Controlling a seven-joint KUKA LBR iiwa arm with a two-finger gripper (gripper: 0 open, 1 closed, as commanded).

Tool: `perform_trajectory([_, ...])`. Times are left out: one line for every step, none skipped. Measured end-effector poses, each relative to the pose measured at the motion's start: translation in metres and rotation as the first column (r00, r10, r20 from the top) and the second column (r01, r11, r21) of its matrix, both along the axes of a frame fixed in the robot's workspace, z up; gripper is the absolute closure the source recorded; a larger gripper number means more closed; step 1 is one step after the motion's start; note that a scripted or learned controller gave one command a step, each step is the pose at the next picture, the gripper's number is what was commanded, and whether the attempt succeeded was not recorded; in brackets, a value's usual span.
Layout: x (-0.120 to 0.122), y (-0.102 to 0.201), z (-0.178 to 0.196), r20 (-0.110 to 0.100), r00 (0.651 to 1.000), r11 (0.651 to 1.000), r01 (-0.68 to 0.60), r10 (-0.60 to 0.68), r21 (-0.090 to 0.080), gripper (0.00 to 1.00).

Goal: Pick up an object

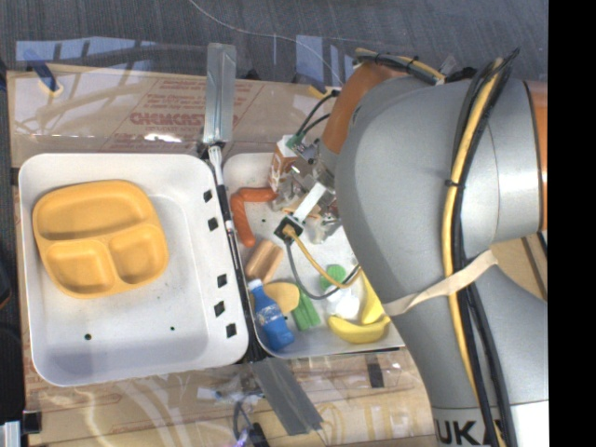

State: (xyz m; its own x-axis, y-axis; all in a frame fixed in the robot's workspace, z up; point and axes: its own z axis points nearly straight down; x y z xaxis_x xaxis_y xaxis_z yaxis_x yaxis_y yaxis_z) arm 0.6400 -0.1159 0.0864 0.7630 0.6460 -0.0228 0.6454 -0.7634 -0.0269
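My gripper (296, 196) reaches down into the upper part of the right bin (244, 168), just right of an orange curved sausage-like toy (244, 208). Its fingers are hidden among wiring and the wrist. Below it lie a tan bread-roll-shaped piece (264, 260), a blue bottle (270, 318), a green piece (306, 311) and a yellow banana (360, 325). The big grey arm (419, 184) covers the right half of this bin.
The left bin (121, 343) holds a yellow divided plate (98, 236) in its upper left. A metal divider strip (219, 101) runs between the bins. Cardboard lies under and behind both bins.
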Motion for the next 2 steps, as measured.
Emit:
perform_trajectory([0.003,0.003,0.01,0.01,1.0,1.0,-0.012,0.012,-0.003,1.0])
perform_trajectory([0.003,0.025,0.024,0.024,0.993,0.993,0.115,-0.115,-0.003,1.0])
